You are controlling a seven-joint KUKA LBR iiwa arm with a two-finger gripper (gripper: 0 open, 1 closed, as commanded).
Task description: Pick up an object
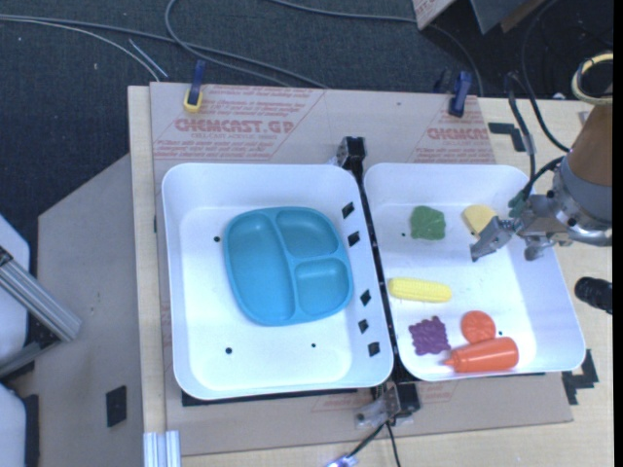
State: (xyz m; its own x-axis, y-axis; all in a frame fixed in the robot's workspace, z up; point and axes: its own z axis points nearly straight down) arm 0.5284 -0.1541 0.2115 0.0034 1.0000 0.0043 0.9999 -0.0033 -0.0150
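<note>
In the right bin (550, 305) lie a green broccoli piece (426, 223), a yellow wedge (477, 218), a corn cob (420, 289), a purple grape bunch (429, 336), an orange round fruit (477, 325) and an orange-red carrot (484, 356). My gripper (508, 247) hangs over the bin's upper right part, just right of and below the yellow wedge. It is open, its two fingers spread with nothing between them. One fingertip (484, 248) points toward the bin's middle.
The left bin (190, 261) holds a blue divided plate (288, 264). A black divider strip (362, 251) runs between the bins. Clamps (195, 95) and cables sit at the board's far edge. The arm's orange band (596, 149) is at the right.
</note>
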